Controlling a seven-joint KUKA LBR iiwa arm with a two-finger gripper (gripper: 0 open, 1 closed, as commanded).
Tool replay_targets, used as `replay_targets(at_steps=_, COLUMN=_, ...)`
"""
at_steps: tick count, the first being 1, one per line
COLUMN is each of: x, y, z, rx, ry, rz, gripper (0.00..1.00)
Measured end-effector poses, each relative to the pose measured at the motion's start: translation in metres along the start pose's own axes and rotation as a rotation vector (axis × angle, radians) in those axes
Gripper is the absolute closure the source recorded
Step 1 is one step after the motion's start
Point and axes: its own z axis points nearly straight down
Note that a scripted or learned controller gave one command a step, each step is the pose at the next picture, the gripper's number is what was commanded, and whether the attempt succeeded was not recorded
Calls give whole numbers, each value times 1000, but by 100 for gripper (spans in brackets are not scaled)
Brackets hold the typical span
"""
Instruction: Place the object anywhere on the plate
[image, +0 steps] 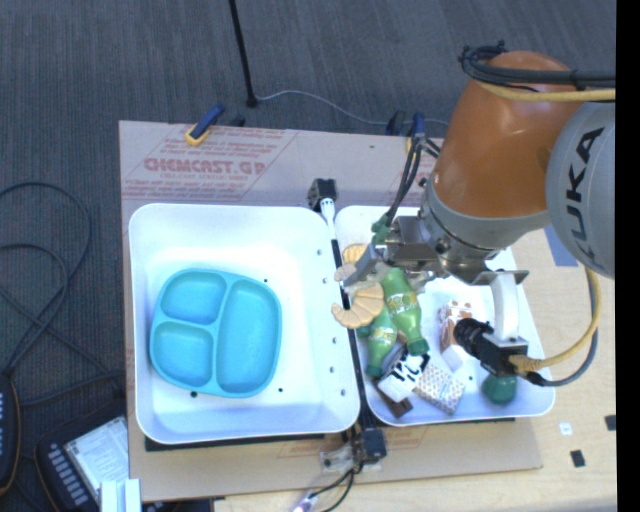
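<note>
- Currently the gripper (375, 262) sits low over the left part of the right bin (530, 405), above a heap of small items; its closure state cannot be told from this angle, and nothing is visibly held.
- Task target: the plate (215, 332), light blue, three compartments, lies flat in the left bin (145, 400), well apart from the arm.
- Which object is to be moved is not certain. Nearest candidates: a tan cookie-like disc (357, 308) just below the gripper and a green bottle (400, 300) touching it.
- Risk, judged: items are packed and touching, so a pinch could catch two things or push the disc against the bin divider wall.
- Risk, judged: the bottle looks smooth and rounded; it may roll or slip out on lift.
- Risk, judged: transfer must clear both inner bin walls; a low carry could snag there.
- Materials: bins are glossy white plastic with rounded corners; the plate is smooth moulded plastic with raised ridges between wells.
- Other contents: a black-and-white block (403, 372), a checked pouch (438, 385), a dark green ball (500, 387).
- Board (200, 165) under the bins is printed cardboard, matte.
</note>
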Motion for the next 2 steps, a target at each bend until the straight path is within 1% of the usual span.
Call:
replay_targets(at_steps=1, x=53, y=-2, z=153, rx=7, ry=1, rz=-2, gripper=100)
replay_targets(at_steps=2, x=74, y=31, z=142, rx=4, ry=1, rz=-2, gripper=100)
